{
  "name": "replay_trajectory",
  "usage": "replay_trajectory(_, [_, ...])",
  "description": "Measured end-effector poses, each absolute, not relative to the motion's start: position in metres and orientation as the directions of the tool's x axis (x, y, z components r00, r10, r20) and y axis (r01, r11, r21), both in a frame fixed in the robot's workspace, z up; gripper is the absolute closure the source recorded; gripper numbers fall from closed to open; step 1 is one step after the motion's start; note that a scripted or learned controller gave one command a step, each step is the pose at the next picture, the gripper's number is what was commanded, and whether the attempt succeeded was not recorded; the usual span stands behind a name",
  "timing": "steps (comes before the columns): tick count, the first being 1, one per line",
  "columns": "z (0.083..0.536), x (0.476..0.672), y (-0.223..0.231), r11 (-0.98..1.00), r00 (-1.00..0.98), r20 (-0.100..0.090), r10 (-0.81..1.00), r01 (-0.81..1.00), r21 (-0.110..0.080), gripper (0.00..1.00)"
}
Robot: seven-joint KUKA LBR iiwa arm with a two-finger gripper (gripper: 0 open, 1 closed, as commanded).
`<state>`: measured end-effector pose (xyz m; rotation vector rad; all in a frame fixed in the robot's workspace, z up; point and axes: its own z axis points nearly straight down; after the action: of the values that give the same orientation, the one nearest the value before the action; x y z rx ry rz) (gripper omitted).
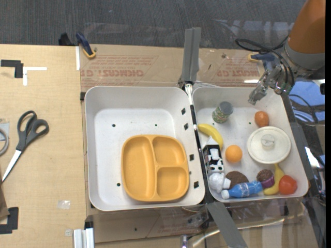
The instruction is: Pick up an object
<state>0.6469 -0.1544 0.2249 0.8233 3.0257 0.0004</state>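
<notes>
My gripper (268, 92) hangs over the far right corner of the right bin (243, 98), open, with nothing between its fingers. Below it lie a small tin can (223, 112), an orange-red ball (261, 119), a banana (212, 133), an orange (234, 154) and a round white lid (268, 143). Toward the near edge sit a black-and-white cow toy (213, 161), a brown ball (236, 178), a blue bottle (244, 190), a dark cupcake (265, 177) and a red tomato (287, 185).
The left bin (103, 138) holds a yellow divided plate (155, 168). Scissors (26, 133) lie on the wooden bench at far left. A grey divider bar (191, 56) rises between the bins at the back. Cables run along the right side.
</notes>
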Motion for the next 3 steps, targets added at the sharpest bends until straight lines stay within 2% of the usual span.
replay_trajectory(1, [0.298,0.621,-0.197,0.99,-0.99,-0.006,0.142,0.142,-0.001,1.0])
replay_trajectory(2, [0.329,0.654,-0.222,0.996,-0.996,-0.006,0.09,0.09,-0.001,1.0])
replay_trajectory(3, [0.35,0.657,-0.221,0.981,-0.981,-0.006,-0.196,-0.196,-0.001,1.0])
